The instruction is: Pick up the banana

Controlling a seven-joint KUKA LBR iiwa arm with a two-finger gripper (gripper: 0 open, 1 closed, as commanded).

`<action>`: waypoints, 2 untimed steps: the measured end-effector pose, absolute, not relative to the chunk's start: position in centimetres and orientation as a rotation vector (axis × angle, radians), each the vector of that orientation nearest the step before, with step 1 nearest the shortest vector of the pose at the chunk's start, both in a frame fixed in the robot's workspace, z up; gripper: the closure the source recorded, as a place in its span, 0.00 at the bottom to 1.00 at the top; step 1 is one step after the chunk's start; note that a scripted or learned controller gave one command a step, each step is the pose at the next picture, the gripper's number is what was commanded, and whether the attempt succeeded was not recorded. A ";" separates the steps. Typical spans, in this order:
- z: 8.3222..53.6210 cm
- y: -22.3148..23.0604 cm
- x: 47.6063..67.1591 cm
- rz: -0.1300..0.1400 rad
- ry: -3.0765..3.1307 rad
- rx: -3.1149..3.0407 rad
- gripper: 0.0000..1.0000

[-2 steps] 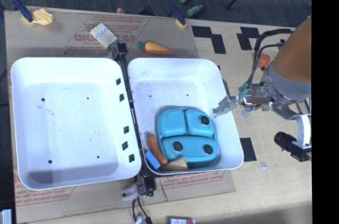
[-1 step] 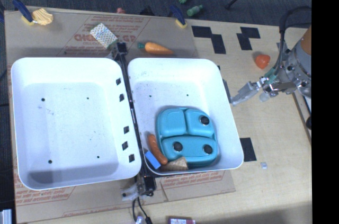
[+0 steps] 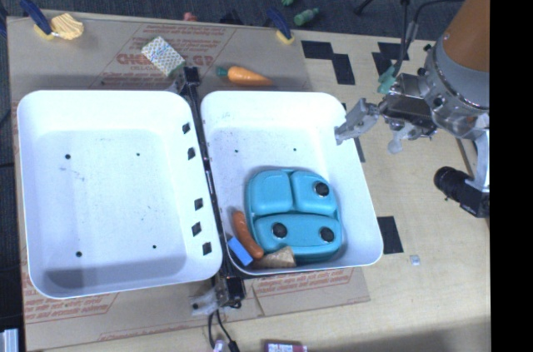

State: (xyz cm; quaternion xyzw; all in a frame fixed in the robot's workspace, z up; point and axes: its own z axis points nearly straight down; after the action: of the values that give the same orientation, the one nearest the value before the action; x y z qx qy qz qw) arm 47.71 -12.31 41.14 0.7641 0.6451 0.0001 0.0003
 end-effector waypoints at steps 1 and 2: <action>43.3 -9.1 48.3 -0.003 1.427 2.799 0.00; 47.4 -2.7 47.7 -0.001 1.433 2.796 0.00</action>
State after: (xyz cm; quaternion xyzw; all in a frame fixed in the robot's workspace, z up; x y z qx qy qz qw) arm 47.65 -2.68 47.42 0.8899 0.4561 -0.0002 -0.0003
